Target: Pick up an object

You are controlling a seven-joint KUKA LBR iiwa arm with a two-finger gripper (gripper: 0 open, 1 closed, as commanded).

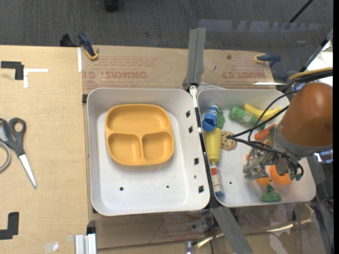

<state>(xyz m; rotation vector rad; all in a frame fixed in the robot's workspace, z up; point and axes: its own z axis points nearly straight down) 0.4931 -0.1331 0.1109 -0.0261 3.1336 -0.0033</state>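
Claw [258,169] low in right bin [233,187] over orange toy [279,178], grip state unclear; crowded clutter risks glancing miss or double-grab

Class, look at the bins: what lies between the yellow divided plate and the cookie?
In the camera view, the bins' adjoining walls and a yellow bottle lie between the plate and cookie.

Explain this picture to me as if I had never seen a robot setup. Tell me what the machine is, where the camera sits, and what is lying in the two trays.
One camera looks down at a slant on a bench. The grey arm with the orange band reaches in from the right; its gripper hangs low in the right bin, among toy food: a yellow bottle, a blue bottle, a cookie, a banana and an orange piece. The left bin holds a yellow divided plate. Scissors lie on the bench. Whether anything is gripped is unclear.
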